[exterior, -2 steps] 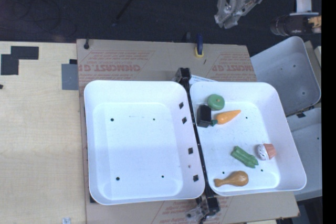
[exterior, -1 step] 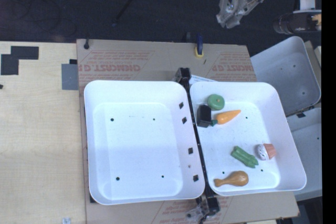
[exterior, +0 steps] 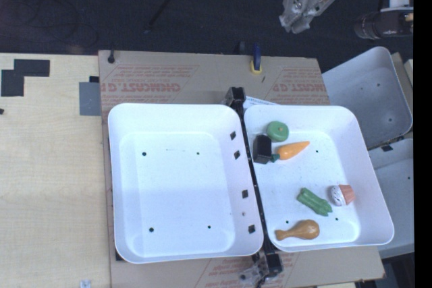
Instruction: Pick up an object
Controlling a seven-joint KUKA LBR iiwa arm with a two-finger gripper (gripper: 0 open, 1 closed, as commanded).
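Camera view: 2 white bins (exterior: 172, 119) on brown board, pale bench left, dark floor behind. My gripper (exterior: 299, 18) hangs high above, finger gap unclear. Carrot (exterior: 292, 150) lies in right bin (exterior: 368, 145).

The brown board (exterior: 177, 82) under the bins bears red print — upside down, not legible.
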